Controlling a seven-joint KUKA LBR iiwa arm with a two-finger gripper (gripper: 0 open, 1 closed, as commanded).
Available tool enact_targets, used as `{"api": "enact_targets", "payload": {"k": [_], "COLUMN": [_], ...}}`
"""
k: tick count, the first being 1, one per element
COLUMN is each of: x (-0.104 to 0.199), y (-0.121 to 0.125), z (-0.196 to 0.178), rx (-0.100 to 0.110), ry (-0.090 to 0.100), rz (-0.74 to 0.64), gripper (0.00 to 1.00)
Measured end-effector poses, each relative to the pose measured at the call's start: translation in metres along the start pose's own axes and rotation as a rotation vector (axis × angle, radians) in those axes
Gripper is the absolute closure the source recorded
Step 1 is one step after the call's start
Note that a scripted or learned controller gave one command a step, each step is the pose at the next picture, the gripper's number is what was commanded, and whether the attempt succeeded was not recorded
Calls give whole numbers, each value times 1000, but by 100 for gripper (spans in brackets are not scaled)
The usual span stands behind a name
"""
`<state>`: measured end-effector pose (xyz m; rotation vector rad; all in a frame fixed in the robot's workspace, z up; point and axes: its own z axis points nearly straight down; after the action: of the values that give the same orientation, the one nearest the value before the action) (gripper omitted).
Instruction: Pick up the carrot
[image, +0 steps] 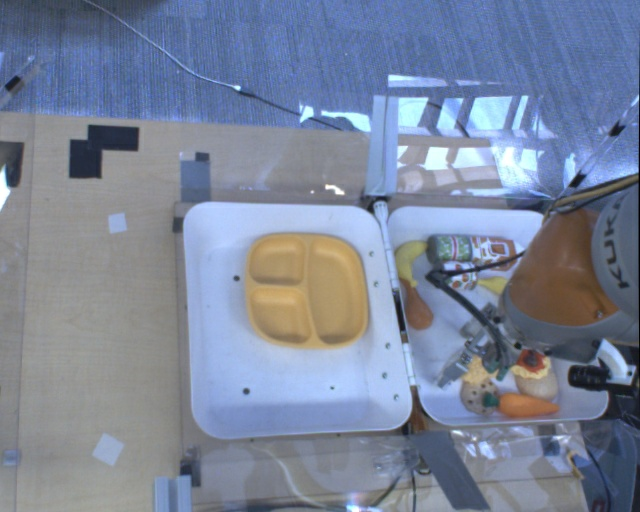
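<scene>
Bench surface of pale wood (90, 330) carries two shallow white plastic bins side by side. The left white bin (215, 400) holds a yellow plastic plate with three compartments (305, 290), well apart from everything the task needs. The right white bin (440, 402) is crowded, and the grey arm with its orange band (565, 275) covers much of it from the right side.

At the far side of this bin lie a dark bottle with a red and white label (470, 248), a yellow banana-like piece (408, 258) and a small brown-orange sausage-shaped object (417, 310) close to the dividing wall. At the near side I see a pale cookie-like object with dark dots (478, 385) and a small cupcake toy with a red top (533, 372).

The small orange carrot with a green end (525, 405) lies just beside the near wall of the right bin, under the cupcake toy and touching or almost touching it. Its long axis runs nearly left to right, with the green end toward the cookie.

The metal two-finger gripper (470, 360) is toward the bin's middle, so the carrot lies from it toward the near wall and a little to the right. Whether it is open or closed I cannot tell; nothing is visibly held.

In my judgement the room is tight: wall on one side, cupcake on the other, so a grasp across the short axis may push neighbours.
</scene>
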<state>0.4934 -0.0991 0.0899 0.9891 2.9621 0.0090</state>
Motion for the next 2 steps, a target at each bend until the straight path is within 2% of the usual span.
{"api": "enact_targets", "payload": {"k": [2], "x": [6], "y": [6], "z": [0], "rx": [4], "ry": [-1], "rz": [23], "gripper": [0]}}
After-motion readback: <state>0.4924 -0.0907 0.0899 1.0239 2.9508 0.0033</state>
